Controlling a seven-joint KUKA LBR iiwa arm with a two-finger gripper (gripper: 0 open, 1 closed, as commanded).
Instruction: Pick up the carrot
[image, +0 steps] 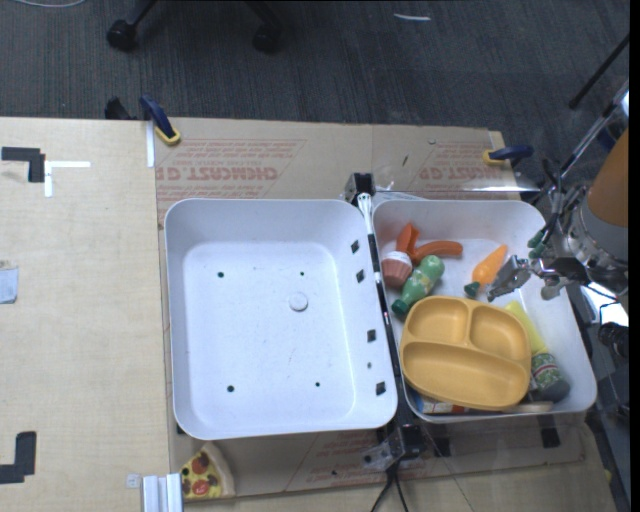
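Gripper (527, 280) over the right bin's (455, 208) right side, fingers spread apart, nothing between them
The carrot (489, 265) lies loose just beside the fingertips, toward the bin's far edge, above the yellow divided plate (465, 352) that fills the near half

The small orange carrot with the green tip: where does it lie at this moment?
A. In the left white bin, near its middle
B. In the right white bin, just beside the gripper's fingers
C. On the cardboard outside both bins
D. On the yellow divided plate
B: the small orange carrot lies on the floor of the right white bin, just left of the gripper, above the yellow divided plate.
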